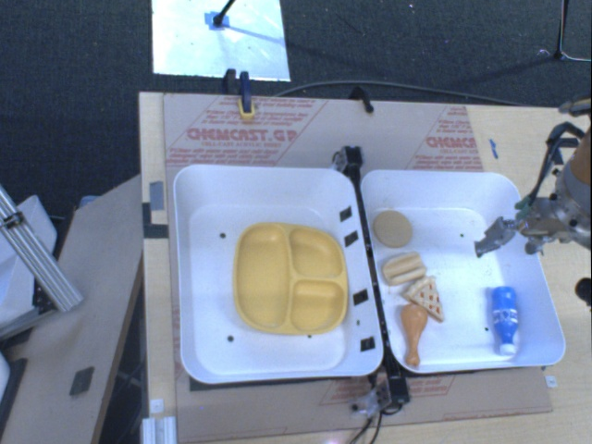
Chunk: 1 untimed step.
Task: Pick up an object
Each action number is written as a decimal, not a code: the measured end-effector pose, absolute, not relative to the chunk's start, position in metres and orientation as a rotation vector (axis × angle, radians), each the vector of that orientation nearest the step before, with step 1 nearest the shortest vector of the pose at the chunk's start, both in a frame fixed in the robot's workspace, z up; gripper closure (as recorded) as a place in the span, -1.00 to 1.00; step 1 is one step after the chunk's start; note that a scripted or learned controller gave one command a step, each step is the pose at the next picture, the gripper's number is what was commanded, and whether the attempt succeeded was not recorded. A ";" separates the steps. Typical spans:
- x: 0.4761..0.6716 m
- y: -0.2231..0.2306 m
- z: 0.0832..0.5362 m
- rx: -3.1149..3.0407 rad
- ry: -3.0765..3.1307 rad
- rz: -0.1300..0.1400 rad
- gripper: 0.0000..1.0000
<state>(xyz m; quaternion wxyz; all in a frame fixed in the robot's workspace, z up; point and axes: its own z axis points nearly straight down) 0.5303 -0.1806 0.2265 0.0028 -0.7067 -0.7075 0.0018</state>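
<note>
Drumstick [413, 332], pizza slice [426, 297], bread roll [403, 267], cookie [392, 228] and blue bottle [503, 318] lie in the right bin [462, 202].
Gripper [490, 240] hovers above the bottle, grasping nothing; finger spread cannot be told. Yellow plate [289, 277] occupies the left bin [208, 202].

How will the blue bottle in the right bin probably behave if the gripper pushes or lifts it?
The blue bottle lies on its side, so a sideways push would probably roll it across the right bin. It looks like a small toy, likely light and stiff. Its smooth round body might slip between the fingers.
</note>
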 end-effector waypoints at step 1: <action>0.532 -0.181 0.230 -2.219 -2.226 -0.001 -1.00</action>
